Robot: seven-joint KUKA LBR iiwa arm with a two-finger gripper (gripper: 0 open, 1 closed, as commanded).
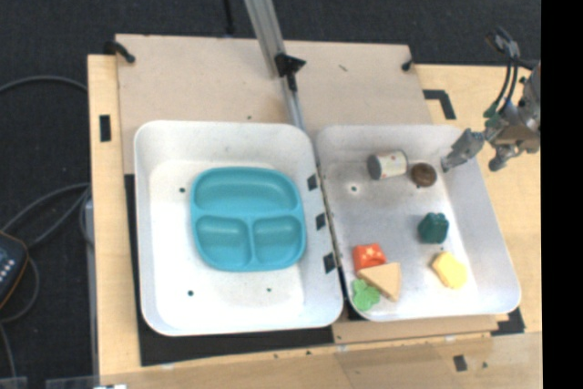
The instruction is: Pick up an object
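The right bin [474, 196] holds several small objects. At its back lie a white cylinder [388, 165] and a brown ball [423, 175]. A dark green block [434, 228] sits mid-right, a yellow block [448, 270] near the front right. At the front left sit a red block [369, 255], a tan wedge [382, 279] and a green piece [365, 294]. My gripper [480, 153] hangs at the bin's back right corner, open, with nothing between its fingers; it is right of the brown ball.
The left bin [155, 196] holds a teal divided tray [246, 217]. A slanted metal post [264, 14] rises behind the bins. The arm's wrist and cables [519, 100] enter from the right edge.
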